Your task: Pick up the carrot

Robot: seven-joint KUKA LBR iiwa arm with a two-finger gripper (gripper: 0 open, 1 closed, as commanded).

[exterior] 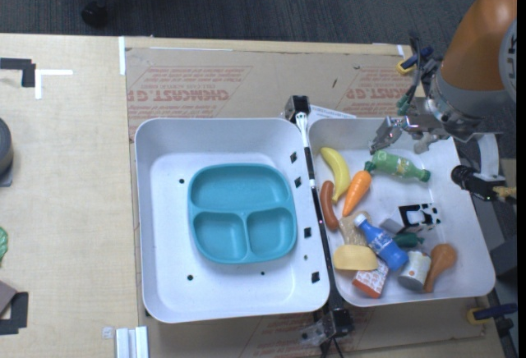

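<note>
Carrot (356, 191) lies in the right bin (470, 217), below and left of the gripper (398, 135) in the camera view, long axis slanted from green top at upper right down to tip at lower left; hot dog (328, 204) and banana (334, 170) sit just beside it on the far side from the claw, green bottle (398, 167) lies between claw and carrot. Arm (485, 44) reaches in from the right, wrist over the bin's upper corner, claw hanging with nothing between its tips; can't tell whether it's open or closed. Judging by that, next move goes down-left past the bottle, with jaws best turned across the carrot's slant.
</note>
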